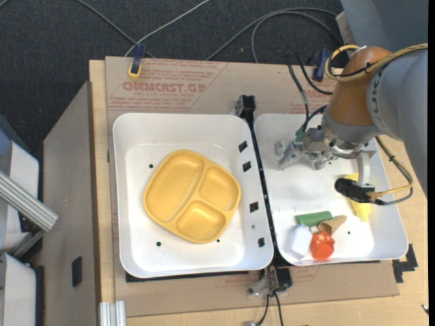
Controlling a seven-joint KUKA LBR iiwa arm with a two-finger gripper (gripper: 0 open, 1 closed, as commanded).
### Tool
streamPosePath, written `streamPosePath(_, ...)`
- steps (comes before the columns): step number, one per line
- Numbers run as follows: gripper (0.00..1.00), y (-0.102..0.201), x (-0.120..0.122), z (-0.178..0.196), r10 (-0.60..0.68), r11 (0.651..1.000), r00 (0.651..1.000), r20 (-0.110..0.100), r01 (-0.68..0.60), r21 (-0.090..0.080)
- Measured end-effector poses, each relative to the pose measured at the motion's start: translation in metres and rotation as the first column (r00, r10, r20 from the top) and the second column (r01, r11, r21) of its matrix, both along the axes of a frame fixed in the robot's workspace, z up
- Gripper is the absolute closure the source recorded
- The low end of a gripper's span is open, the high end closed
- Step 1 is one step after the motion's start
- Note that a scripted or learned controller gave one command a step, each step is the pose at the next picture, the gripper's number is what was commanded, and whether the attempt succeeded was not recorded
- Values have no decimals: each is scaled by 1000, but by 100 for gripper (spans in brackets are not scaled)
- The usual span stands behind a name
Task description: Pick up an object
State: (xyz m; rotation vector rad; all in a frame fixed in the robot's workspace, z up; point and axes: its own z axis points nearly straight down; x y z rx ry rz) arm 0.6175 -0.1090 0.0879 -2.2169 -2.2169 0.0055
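Camera view, bench seen from above at a slant.

- 1 cardboard sheet (170, 80): flat, brown, red print, lying under both bins.
- 2 bins, shallow, white, glossy, with rounded corners: left bin (129, 182) and right bin (391, 240), side by side with rims touching.
- 1 arm (401, 87): grey, with an orange band, reaching in from the right over the right bin.
- 1 plate (192, 195): yellow, smooth plastic, rounded, with 3 compartments, lying flat in the middle of the left bin.
- 1 gripper (293, 153): bare grey metal, over the far half of the right bin near the shared rim. Whether it is apart or together cannot be told, and nothing is seen in it.
- 1 green piece (312, 218): flat and oblong, in the near part of the right bin.
- 1 orange-red piece (322, 246): rounded, just below the green piece.
- 1 white piece (299, 241): blocky, touching the orange-red piece.
- 1 tan piece (335, 224): small and wedge-like, crowded between the green and orange-red pieces.
- 1 yellow piece (362, 212): pointed and partly hidden, near the bin's right wall.
- 2 blue clamps (137, 65): on the cardboard's far edge.

The 4 clustered pieces lie well apart from the gripper.
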Motion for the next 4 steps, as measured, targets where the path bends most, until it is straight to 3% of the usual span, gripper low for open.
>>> streamPosePath(1,100,0,2,15,0,1000,1000,7,0,-1)
streamPosePath(2,100,4,13,67,2,1000,1000,12,-2,-2)
streamPosePath(3,100,-2,6,124,0,1000,1000,13,0,-3)
streamPosePath(4,100,-2,7,122,1,1000,1000,9,-1,-2)
